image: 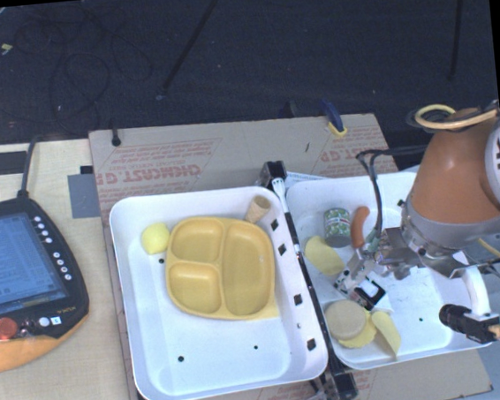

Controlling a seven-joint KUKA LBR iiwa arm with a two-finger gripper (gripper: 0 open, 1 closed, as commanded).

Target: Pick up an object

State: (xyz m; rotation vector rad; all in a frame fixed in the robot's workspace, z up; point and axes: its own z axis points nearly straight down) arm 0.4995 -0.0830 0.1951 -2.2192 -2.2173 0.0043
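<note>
objects for picking lie in the right bin [424, 332]: a green-labelled can [337, 223] at the far side, an orange carrot-shaped piece [360, 225] just right of it, a pale yellow lump [321, 255] near the bin's left wall, a round tan disc [345, 320] at the near side, and a yellow wedge [386, 332] just right of the disc.

camera view: arm [458, 183] enters from the right, its orange band above the right bin. gripper [363, 279] hangs low over the middle of that bin, between the pale yellow lump and the tan disc, near the carrot-shaped piece. its tip is a tangle of dark and metallic parts; whether it is released or clenched cannot be told, and no object can be seen in its grip.

left bin [205, 368] holds a yellow divided plate [220, 266], a small yellow ball [155, 238] at the plate's far left, and a tan cup-like piece [258, 208] by the far right corner.

a tablet-style control pendant [22, 272] lies on the bench, well left of both bins.
</note>
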